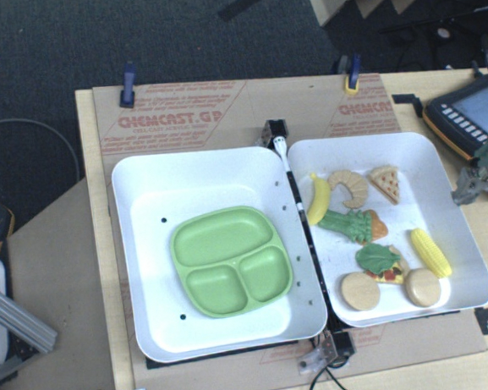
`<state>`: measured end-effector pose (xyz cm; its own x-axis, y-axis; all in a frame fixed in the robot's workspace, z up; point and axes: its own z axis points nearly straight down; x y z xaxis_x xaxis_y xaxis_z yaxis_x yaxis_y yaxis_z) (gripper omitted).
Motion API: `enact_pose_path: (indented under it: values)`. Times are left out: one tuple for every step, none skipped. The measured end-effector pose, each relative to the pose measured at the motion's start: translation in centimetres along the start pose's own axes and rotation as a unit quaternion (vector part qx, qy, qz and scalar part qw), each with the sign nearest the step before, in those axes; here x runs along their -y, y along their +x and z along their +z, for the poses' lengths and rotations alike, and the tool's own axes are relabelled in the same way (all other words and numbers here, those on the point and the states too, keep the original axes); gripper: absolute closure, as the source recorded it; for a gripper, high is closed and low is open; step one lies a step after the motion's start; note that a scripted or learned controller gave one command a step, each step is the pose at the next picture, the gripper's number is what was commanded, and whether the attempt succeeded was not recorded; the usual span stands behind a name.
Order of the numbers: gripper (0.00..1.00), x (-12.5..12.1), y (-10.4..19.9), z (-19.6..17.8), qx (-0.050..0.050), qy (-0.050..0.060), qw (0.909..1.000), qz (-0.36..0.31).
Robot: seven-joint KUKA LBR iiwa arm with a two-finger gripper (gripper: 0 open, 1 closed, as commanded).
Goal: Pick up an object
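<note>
The right bin [454, 214] holds several toy foods: a yellow banana [318, 199], a tan croissant [351, 187], a pizza slice [386, 184], a green leafy vegetable [347, 222], a corn cob [430, 252], a green and red piece [379, 260] and two round buns [360, 291] [422, 287]. My gripper [474, 180] is a small grey shape at the view's right edge, just outside the right bin's right rim and level with the pizza slice. It touches none of the foods.
A green divided plate [230, 259] lies in the left bin [146, 241]. Both bins rest on a cardboard sheet [178, 115] held by two clamps at the back. A black and orange device [470, 115] sits at the right edge behind the gripper.
</note>
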<state>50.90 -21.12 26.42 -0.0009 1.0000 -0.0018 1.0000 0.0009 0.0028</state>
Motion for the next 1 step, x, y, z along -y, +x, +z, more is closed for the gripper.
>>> enact_pose_path:
  values:
    - [1.0,3.13,8.26,5.26,-0.003,0.004,1.0,-0.001]
